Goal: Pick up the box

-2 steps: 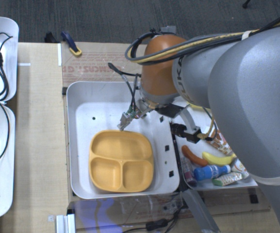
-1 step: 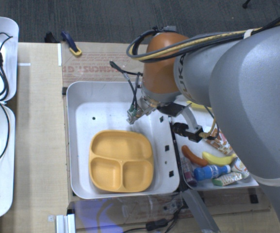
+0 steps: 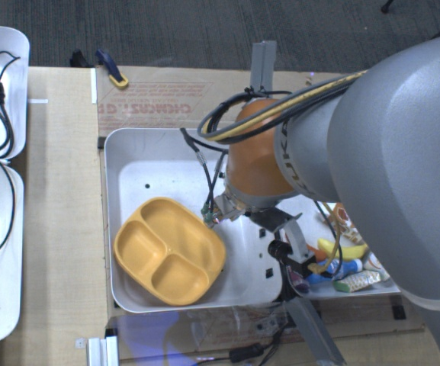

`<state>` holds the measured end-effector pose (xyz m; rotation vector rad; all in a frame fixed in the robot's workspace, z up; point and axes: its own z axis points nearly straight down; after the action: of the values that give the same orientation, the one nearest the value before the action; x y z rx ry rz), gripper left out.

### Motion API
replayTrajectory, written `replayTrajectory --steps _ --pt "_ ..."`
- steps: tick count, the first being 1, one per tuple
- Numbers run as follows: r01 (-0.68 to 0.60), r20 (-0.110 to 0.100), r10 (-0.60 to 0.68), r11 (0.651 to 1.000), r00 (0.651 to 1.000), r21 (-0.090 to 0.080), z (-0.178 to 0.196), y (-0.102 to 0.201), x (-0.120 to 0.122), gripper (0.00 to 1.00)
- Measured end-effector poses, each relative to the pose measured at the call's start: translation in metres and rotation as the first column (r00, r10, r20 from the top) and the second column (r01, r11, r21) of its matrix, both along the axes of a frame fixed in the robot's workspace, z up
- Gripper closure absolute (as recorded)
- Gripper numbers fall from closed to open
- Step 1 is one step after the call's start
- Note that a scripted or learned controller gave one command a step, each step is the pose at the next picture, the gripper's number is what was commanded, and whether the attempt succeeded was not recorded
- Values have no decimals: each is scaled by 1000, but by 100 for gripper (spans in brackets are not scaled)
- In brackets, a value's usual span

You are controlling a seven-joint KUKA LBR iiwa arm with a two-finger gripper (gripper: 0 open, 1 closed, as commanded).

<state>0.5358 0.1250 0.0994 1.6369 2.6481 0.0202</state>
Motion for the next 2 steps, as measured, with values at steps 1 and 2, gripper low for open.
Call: replayTrajectory --steps 1,2 --pt "-144 -27 144 990 989 -1 -6 9 -56 100" --pt "-136 -29 136 991 990 -1 2 7 -55 100"
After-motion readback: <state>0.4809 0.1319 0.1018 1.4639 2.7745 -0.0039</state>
